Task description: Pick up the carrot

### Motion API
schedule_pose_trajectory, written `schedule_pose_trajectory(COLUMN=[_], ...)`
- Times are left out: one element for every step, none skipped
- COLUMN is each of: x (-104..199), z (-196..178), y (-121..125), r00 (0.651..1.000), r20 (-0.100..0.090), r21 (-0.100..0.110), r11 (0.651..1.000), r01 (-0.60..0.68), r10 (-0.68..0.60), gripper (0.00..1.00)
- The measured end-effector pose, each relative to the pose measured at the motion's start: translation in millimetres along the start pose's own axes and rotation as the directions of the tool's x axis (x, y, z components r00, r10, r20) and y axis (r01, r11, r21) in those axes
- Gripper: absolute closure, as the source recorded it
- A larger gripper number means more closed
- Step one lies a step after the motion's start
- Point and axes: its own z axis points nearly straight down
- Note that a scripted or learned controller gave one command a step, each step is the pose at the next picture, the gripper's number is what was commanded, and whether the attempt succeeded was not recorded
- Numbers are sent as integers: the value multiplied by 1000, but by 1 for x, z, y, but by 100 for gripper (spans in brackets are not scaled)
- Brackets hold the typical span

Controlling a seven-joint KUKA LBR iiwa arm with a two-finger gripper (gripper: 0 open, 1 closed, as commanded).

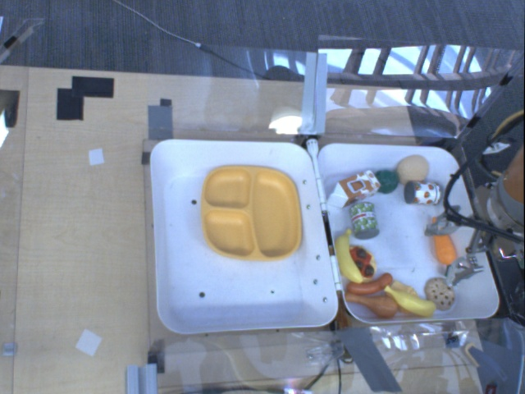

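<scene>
Two shallow white bins side by side on the bench, touching along the centre wall.

Left bin (176, 245): wide bare floor along all four edges. Contents: one yellow divided plate (250, 212), centred, slightly toward the far edge, three compartments.

Right bin (404, 238): crowded along the far edge, the centre wall and the near edge. Bare floor limited to the middle.

- Far edge: one brown-and-white carton (358, 185), one green object (387, 181), one beige ball (413, 168), one white-and-orange can (423, 193).
- Beside the centre wall: one green-labelled can (363, 218); below it, one banana (351, 257).
- Near edge: two sausages (373, 295), one above the other; one further banana (412, 303); one speckled cookie (440, 292).
- Right edge: one carrot (444, 250), orange, lying on the floor.

Totals for right bin: two cans, two bananas, two sausages, one of each other item.

Gripper (449, 249) entering over the right edge, positioned at the carrot. Jaws spread wide, one finger at each end of the carrot; contact with the carrot not determinable.
</scene>
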Motion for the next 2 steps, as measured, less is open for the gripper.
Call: schedule_pose_trajectory(x=[-10,-13], z=[76,65], y=[-2,0], r00=[997,996], r20=[18,26], r21=[9,13], r11=[997,996], r01=[77,86], r10=[-77,-86], gripper=[0,100])
